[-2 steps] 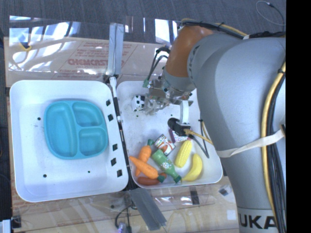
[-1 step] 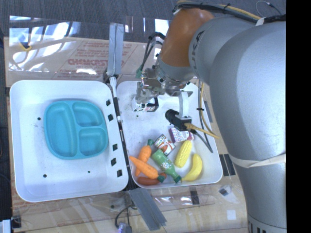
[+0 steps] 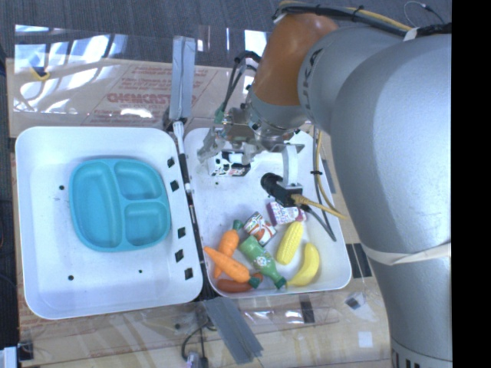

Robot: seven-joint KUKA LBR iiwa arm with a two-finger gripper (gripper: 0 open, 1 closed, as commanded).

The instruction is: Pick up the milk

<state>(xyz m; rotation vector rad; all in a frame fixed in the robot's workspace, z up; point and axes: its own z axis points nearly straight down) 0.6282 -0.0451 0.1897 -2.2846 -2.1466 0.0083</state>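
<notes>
you see two shallow white bins side by side on the surface: the left bin [image 3: 46,282] carries a blue divided tray [image 3: 120,203] lying flat near its middle, and the right bin [image 3: 337,274] carries the toy food. your arm [image 3: 368,129], grey with an orange band [image 3: 295,48] above the wrist, reaches in from the right and hangs over the far part of the right bin. the pincer [image 3: 222,146] sits low over that bin's far left corner, pointing toward the divider between the bins. the milk [image 3: 230,163], a small white carton with black cow spots, lies just below the pincer's tip, touching or nearly touching it; you cannot tell whether the fingers are spread or pressed together, nor whether the carton is between them, since the wrist hardware hides that spot. nearer the front of the right bin you find a cluster of items packed close together: an orange carrot [image 3: 229,255], a green bottle [image 3: 262,261] lying tilted beside it, a red-and-white can [image 3: 259,227] just above the bottle, a corn cob [image 3: 290,241], a yellow banana [image 3: 307,265] at the right, a purple wrapped piece [image 3: 282,211] near the corn's top, and a red sausage-like piece [image 3: 234,285] at the front edge. a black cable fitting [image 3: 276,186] hangs between the milk and this cluster.
</notes>
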